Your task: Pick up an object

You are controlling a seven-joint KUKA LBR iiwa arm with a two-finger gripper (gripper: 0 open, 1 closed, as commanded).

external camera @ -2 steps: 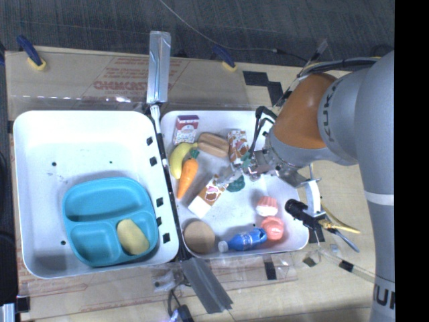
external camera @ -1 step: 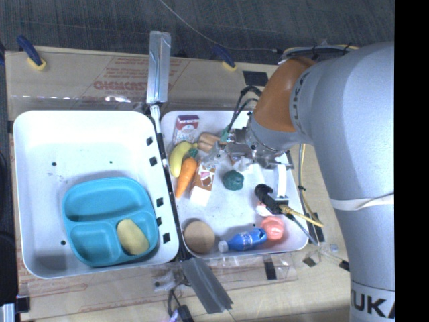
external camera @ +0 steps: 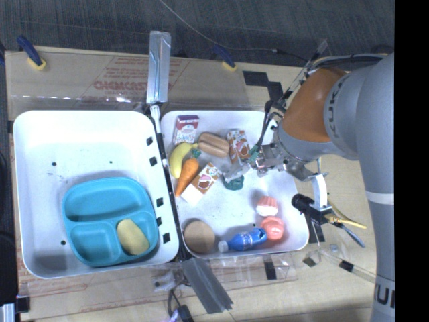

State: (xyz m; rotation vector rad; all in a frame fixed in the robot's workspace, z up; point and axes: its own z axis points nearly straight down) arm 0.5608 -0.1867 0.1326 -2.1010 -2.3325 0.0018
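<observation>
My gripper (external camera: 259,159) is low over the upper right part of the right bin (external camera: 295,243), below the orange band of the arm (external camera: 315,109). Just left of it lie a brown snack packet (external camera: 238,143) and a small teal item (external camera: 232,182). Further left are a hot dog bun (external camera: 213,144), a carrot (external camera: 188,174), a yellow banana (external camera: 178,158), a red-and-white carton (external camera: 188,127) and a small box (external camera: 205,180). Nothing shows clearly between the gripper's tips.
Near the right bin's front lie a pink-and-white cupcake (external camera: 267,206), a pink toy (external camera: 273,229), a blue bottle (external camera: 242,240) and a brown round item (external camera: 199,236). The left bin (external camera: 40,133) holds a blue divided tray (external camera: 100,210) with a yellow potato (external camera: 133,237).
</observation>
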